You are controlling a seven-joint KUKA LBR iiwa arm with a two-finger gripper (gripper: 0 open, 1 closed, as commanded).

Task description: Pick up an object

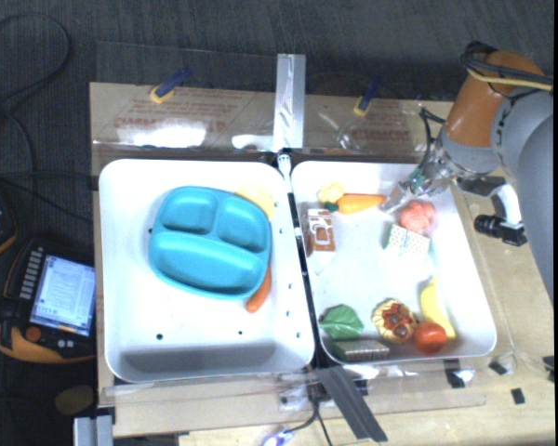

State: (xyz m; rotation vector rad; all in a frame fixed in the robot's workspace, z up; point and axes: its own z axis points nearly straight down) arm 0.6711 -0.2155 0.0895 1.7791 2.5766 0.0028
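**Claw parked at the far end of the right bin, nothing picked yet**

Gripper point(402, 193) sits low over the far part of the right bin point(474, 286), coming in off the grey arm with the orange band point(474, 110) from the right. Honestly can't tell how its tip is set from this angle, it's just a small shiny blur. Nothing looks lifted, so I'd call it empty-handed for now, but that's my read.

Only one camera, so going round the scene: right next to the tip there's a pink-red round fruit point(416, 216), just near of it, close enough that they might be touching. To the left of the tip lies a toy carrot point(361, 203) with a little yellow piece point(331, 192) at its left end. Near of the fruit is a small patterned box point(406, 241). Down at the near end: a banana point(436, 307), a tomato point(430, 336), a pizza-looking thing point(394, 319) and a green leafy piece point(340, 321).

Left bin point(121, 277) holds a blue divided plate point(211, 241), well apart from the action.

My guess is the fruit is the target. Looks like a light, hard plastic toy, probably slick and keen to roll, so I'd pinch it straight across the widest part. Off-centre it likely squirts away.
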